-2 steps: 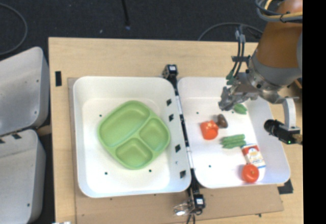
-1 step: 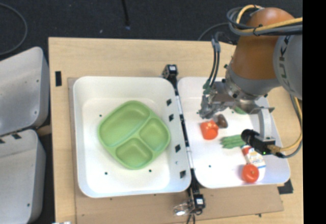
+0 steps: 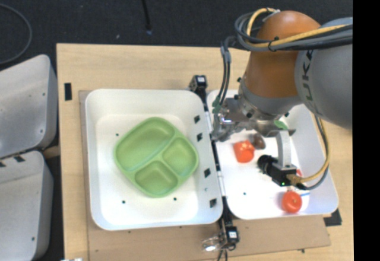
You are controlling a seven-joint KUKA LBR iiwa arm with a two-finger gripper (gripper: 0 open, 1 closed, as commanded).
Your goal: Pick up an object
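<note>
My gripper (image 3: 252, 135) hangs low over the right bin (image 3: 261, 203), near its left wall, under the orange wrist. A small orange-red object (image 3: 243, 151) lies on the bin floor just below and left of it. A brown item (image 3: 261, 142) sits right beside that object, close under the gripper. A second orange-red round object (image 3: 291, 201) rests near the bin's front right corner. A bit of green (image 3: 284, 126) peeks out behind the wrist. The wrist body hides the fingers.
The left bin (image 3: 101, 206) holds a green divided plate (image 3: 157, 156) with three compartments. A black cable-mounted part (image 3: 276, 169) juts over the right bin between the two orange objects. The divider between the bins runs just left of the gripper.
</note>
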